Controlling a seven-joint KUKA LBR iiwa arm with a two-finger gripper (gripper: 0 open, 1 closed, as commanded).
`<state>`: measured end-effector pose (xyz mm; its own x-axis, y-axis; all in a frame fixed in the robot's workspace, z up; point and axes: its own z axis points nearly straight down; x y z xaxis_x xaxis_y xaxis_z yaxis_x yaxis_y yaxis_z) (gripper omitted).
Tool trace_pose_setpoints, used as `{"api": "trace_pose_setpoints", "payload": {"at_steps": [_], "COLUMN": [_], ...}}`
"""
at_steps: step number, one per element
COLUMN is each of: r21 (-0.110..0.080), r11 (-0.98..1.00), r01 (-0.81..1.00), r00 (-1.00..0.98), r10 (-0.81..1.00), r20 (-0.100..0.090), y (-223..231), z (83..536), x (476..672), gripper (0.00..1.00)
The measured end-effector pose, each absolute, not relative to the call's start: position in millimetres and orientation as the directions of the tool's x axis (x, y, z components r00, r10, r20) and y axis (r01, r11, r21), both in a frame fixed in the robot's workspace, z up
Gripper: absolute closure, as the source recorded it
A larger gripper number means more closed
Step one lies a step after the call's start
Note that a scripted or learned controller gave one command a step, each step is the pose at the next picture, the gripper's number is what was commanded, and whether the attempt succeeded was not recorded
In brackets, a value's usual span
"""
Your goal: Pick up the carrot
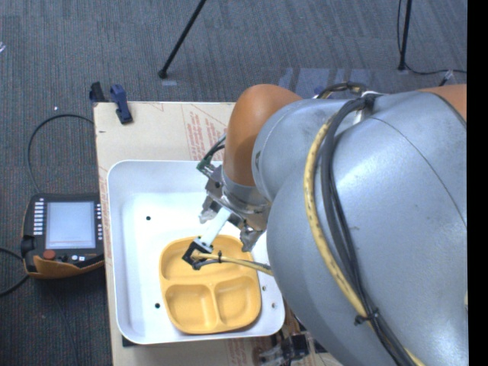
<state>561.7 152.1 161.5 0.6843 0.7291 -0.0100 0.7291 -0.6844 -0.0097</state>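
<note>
A yellow plate [210,296] with three compartments lies in the near right part of the left white bin [133,212]. My gripper [232,226] hangs over the plate's far edge, under the grey wrist and the orange band [255,128]. The arm's big grey body hides most of the right side of the bench, including the right bin. What I can see of the plate's compartments holds nothing.
A blue clamp [120,103] sits on the bench's far left corner. A teach pendant [67,231] lies on the floor to the left of the bench. Tripod legs [187,29] stand on the carpet behind.
</note>
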Motion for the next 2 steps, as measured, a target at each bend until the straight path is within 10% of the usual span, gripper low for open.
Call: {"api": "trace_pose_setpoints", "payload": {"at_steps": [1,2], "r21": [-0.011,0.001], "r11": [-0.612,-0.704], "r01": [0.791,0.710], "r00": [0.612,0.704], "r10": [0.791,0.710], "r20": [-0.009,0.000], "y": [158,50], "z": [104,190], "x": [475.0,544.0], "gripper": [0.00,0.00]}}
